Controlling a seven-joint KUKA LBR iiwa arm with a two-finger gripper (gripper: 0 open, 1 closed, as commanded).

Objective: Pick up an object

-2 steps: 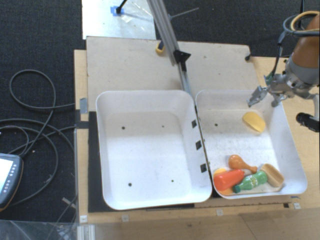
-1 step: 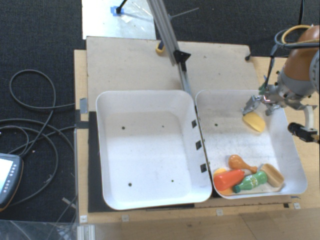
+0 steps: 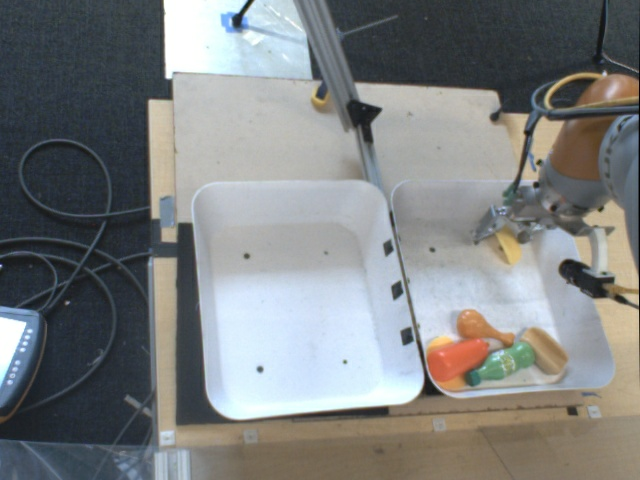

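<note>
While the arm (image 3: 590, 138) reaches in from the right, its gripper (image 3: 505, 226) hangs over the far part of the right bin (image 3: 440, 218), with a yellow piece (image 3: 509, 249) at its tips; whether the claw is open or has hold of that piece cannot be told. Along the bin's near edge lie a red piece (image 3: 458, 354), a green bottle (image 3: 503, 362), an orange piece (image 3: 478, 324) and a tan piece (image 3: 546, 352), close together. Bare floor separates them from the gripper. Just beside it, the left bin (image 3: 290, 298) has open floor to every wall.
</note>
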